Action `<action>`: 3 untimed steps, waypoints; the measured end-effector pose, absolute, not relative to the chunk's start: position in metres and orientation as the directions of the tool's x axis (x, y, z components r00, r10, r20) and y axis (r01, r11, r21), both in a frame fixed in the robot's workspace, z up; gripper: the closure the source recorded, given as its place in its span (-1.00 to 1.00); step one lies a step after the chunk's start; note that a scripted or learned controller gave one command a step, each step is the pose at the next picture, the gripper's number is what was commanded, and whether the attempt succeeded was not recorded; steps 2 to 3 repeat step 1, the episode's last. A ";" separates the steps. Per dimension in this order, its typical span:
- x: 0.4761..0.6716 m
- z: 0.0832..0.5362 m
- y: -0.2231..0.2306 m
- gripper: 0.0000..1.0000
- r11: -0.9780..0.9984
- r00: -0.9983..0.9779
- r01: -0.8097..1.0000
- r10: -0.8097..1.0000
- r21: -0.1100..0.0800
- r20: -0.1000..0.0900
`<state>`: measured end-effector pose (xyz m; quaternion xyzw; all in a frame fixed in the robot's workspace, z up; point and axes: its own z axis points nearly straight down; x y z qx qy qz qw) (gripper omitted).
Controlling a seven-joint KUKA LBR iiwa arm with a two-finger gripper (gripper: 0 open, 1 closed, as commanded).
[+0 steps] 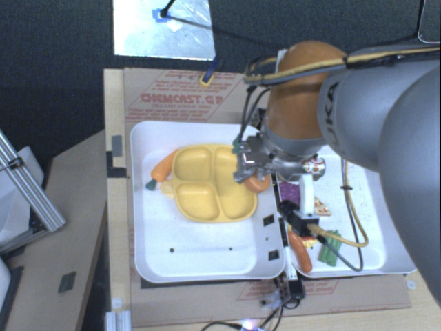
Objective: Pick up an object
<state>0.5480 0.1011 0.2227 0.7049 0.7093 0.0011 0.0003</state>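
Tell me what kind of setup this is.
Likely a robot grasping test bench: a KUKA arm over two white bins on cardboard, with toy food such as a yellow divided plate and carrot.

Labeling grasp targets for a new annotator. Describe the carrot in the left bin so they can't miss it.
Start at the left white bin, which holds a yellow divided plate. The carrot lies tilted against the plate's upper-left edge, green top pointing down-left. It is the long orange thing on that side; the other orange piece sits across the plate, under the hand.

Probably robotics lab: grey KUKA arm (372, 109) over white bins (148, 254) on cardboard-covered bench (179, 96), loose cables (355, 219).
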 end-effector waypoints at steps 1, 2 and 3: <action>0.539 0.218 0.097 1.00 0.001 -0.001 1.000 1.000 -0.001 0.000; 0.539 0.218 0.097 1.00 0.001 -0.001 1.000 1.000 -0.001 0.000; 0.539 0.218 0.097 1.00 0.001 -0.001 1.000 1.000 -0.001 0.000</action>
